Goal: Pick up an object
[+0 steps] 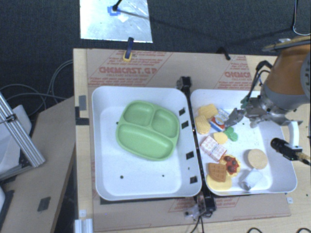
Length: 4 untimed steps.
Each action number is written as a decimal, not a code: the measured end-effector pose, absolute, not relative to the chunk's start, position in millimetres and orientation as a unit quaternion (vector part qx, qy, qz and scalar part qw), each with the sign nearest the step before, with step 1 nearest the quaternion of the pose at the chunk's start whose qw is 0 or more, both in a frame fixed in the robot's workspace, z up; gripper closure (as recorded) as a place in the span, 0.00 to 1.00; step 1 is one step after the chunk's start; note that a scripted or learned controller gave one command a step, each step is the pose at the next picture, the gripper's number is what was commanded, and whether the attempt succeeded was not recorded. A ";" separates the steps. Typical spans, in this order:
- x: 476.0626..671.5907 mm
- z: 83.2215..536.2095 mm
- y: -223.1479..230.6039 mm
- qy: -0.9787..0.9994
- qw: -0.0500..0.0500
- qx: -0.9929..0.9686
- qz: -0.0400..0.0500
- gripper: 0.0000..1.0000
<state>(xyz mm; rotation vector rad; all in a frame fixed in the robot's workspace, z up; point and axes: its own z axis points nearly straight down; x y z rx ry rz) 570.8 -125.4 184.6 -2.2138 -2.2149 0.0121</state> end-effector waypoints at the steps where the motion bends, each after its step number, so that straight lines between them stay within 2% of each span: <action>1: 573.8 192.2 -125.2 -0.708 -0.001 -0.706 0.000 0.00; 2: 578.6 149.9 -124.7 -0.708 0.001 -0.706 0.000 0.00; 3: 574.1 91.6 -116.6 -0.707 0.001 -0.707 0.000 0.00; 4: 575.6 86.7 -117.3 -0.707 -0.001 -0.707 -0.001 0.00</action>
